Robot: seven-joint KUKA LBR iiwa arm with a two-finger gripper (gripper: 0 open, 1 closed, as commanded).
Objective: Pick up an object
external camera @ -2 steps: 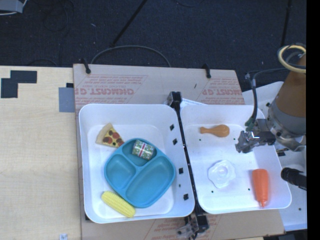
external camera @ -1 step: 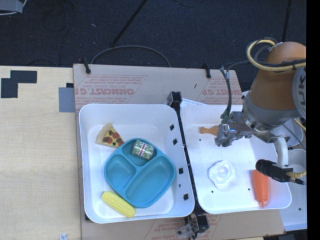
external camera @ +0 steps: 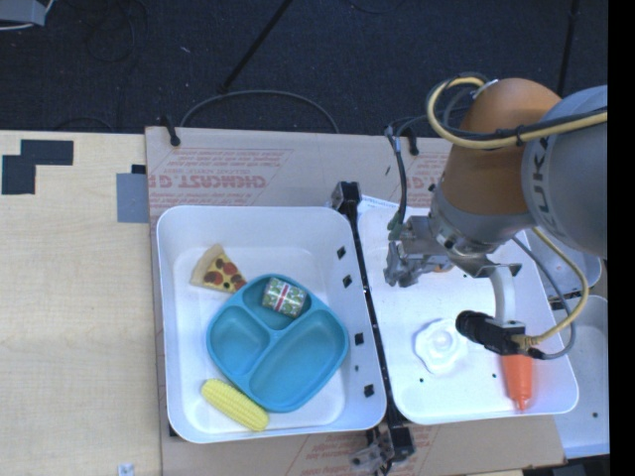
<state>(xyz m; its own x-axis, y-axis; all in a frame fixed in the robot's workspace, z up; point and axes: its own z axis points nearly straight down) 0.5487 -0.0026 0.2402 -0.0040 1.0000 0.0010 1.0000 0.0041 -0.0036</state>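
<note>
Orange-banded arm [external camera: 496,157] carries the gripper [external camera: 402,266] over the right bin [external camera: 476,410]; its grip state cannot be told. Candidate objects lie at 4 o'clock: white lid [external camera: 438,345], carrot [external camera: 518,380]. Approach step judged; next move requires descent onto one object.

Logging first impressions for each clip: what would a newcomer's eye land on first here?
The big grey arm with its orange band fills the upper right, its gripper above the right bin. In the left bin, a blue divided plate draws the eye, with a small can in its top compartment, a pizza slice beside it and a corn cob below. A toy carrot lies at the right bin's lower right.
</note>
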